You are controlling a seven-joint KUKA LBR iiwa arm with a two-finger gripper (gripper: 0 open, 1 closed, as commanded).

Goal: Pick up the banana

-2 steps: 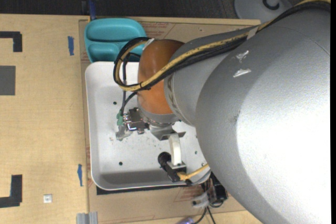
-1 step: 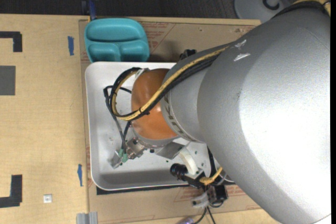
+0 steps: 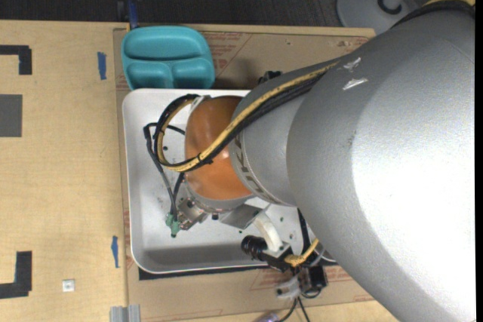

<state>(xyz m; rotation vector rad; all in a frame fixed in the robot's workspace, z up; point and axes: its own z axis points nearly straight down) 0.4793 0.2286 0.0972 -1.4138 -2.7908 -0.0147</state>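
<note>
Tray: teal, with compartments (image 3: 167, 56), touching the bin's far rim.
Bin: shallow, white (image 3: 139, 185), on the tan bench (image 3: 60, 162).
Tape: blue bits (image 3: 102, 65) beside the tray.

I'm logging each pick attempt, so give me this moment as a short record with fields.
arm: grey arm with orange band, reaching down into the bin
bin: white bin, arm covering most of it
banana: hidden from the camera
cables: black and yellow cable looped beside the wrist
behind bin: teal tray
surface: tan bench with blue tape marks

Banana, hidden under the arm (image 3: 377, 162) (pose untellable)
</note>
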